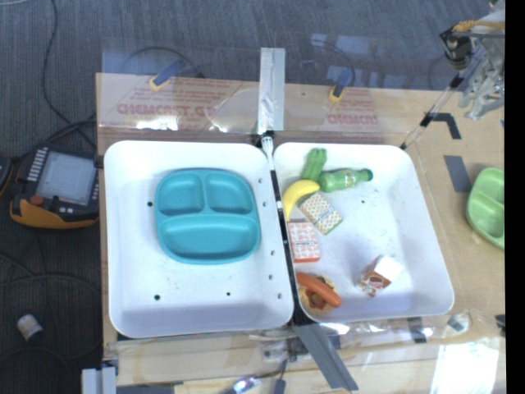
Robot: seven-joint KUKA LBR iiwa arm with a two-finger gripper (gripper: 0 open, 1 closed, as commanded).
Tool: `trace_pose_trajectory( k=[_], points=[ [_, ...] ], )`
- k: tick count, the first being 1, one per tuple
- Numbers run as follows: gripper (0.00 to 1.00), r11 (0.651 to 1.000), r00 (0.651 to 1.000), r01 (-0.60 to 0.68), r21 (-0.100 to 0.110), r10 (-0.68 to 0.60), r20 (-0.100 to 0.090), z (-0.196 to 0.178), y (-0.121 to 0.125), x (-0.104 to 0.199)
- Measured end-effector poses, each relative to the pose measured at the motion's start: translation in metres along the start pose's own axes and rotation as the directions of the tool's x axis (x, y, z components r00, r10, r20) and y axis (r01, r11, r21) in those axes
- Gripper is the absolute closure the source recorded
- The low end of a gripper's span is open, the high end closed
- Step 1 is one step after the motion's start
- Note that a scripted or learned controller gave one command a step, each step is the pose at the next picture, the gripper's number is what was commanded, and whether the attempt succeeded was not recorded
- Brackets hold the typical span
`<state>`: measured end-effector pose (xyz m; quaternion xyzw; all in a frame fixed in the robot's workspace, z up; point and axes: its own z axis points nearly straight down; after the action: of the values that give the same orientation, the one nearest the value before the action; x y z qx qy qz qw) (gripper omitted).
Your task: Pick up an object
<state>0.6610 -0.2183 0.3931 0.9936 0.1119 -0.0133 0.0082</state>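
So here's where I'm at: my fingers [484, 84] are way up in the far right corner, off past the bins and above the desk [472, 245]. They're a pale blur at that angle, so I honestly can't tell if they're released or clenched. There's nothing I can make out between them.

All the stuff worth grabbing sits in the right bin [426, 220]:
- A green bottle [346, 177] lies on its side near the back.
- A darker green veggie-looking thing [313, 162] is just beside the bottle's left end.
- A banana [295, 195] is tucked against the bin's left wall, right below the green thing.
- A checkered packet [321, 213] touches the banana's right side.
- A second flat packet [303, 241], white with red print, is right under the checkered one.
- Something orange-red [318, 292], hot dog or carrot, I can't say which, is in the front left corner.
- A little white carton [378, 275] is tipped over on its own toward the front, well apart from the rest.

The left bin [131, 302] has just a teal divided plate [207, 216] lying flat in the middle.

Also, a light green thing [490, 203] sits on the desk to the right of the bins, cut off by the edge. A handheld screen unit [56, 189] is on the carpet to the left.
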Motion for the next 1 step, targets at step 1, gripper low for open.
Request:
trace_pose_trajectory(
  k=[1],
  points=[
    [1.00,1.000,1.000,-0.018,0.013,0.019,-0.024,-0.0398,0.0018,-0.0128]
  ],
)
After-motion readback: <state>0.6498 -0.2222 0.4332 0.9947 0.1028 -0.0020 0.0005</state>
